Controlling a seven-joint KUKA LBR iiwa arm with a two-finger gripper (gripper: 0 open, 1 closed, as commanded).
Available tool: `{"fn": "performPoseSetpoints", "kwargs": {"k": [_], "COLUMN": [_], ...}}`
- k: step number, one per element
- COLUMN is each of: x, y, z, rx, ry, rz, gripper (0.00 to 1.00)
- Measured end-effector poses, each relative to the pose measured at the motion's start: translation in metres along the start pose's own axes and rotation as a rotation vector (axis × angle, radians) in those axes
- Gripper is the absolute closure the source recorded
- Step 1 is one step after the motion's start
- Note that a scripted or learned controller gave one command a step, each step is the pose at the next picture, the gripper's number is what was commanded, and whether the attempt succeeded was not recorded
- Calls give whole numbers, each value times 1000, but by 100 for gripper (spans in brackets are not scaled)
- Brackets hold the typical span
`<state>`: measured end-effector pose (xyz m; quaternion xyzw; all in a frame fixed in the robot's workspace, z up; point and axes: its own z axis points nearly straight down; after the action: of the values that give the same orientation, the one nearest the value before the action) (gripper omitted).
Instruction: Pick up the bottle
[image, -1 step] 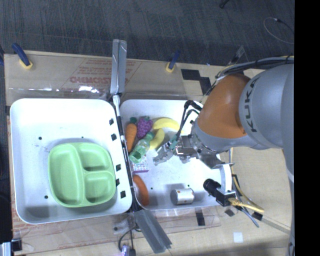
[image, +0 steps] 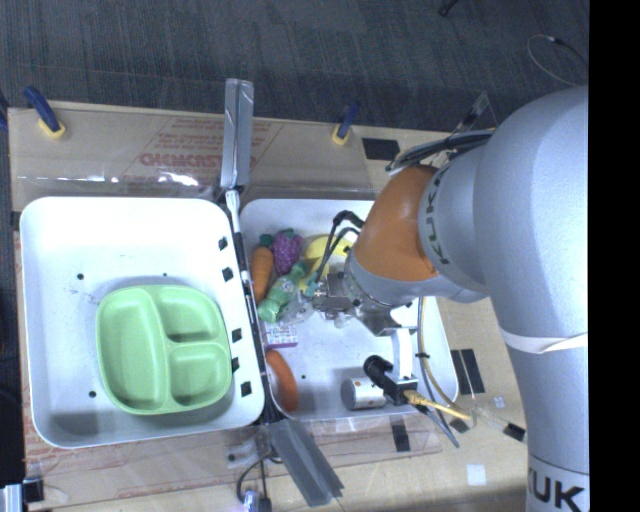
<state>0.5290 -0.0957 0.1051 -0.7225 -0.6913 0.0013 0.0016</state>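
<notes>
The gripper (image: 322, 296) hangs low beside the bottle (image: 283, 300) in the right bin (image: 330, 385) (its grasp state cannot be told), seemingly positioned for picking.

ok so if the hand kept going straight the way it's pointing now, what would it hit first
Most likely the clear bottle with the green cap, lying by the right bin's left wall. The hand points left and down towards it, with the purple grapes further up. Depth is unclear from above.
</notes>
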Motion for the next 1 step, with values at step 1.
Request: {"fn": "performPoseSetpoints", "kwargs": {"k": [1], "x": [7], "y": [-47], "z": [-86], "rx": [-1], "ry": [0], "rz": [137], "gripper": [0]}}
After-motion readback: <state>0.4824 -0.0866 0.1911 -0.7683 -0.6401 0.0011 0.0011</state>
